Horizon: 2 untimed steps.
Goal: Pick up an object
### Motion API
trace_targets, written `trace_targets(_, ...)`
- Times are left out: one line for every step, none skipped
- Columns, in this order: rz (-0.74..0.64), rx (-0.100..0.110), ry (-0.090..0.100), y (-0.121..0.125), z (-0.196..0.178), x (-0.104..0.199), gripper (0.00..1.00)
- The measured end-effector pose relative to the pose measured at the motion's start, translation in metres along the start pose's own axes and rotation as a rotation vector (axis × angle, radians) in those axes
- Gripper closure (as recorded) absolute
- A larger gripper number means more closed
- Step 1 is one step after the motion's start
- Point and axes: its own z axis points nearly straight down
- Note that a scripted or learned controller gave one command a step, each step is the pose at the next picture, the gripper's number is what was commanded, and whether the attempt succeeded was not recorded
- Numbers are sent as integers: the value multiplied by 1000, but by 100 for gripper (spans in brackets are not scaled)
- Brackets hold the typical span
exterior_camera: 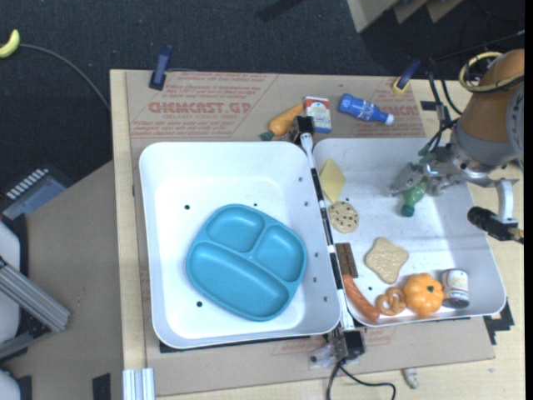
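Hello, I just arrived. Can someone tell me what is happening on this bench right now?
A grey robot arm reaches in from the right, with its gripper low in the right bin, right at a small green object; a firm hold cannot be confirmed. That bin also holds toy food: a cookie, a slice of bread, a small pumpkin. The left bin holds a blue divided plate.

I see the single arm reaching in from the right side, its grey body carrying an orange band above the wrist. The wrist angles down and to the left. The gripper sits low at the arm's end; I cannot make out its finger state.
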Motion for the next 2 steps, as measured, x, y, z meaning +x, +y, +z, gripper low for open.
trace_targets(1,-2,-4,0,-10,-1,100)
trace_targets(1,2,-2,20,-52,86,100)
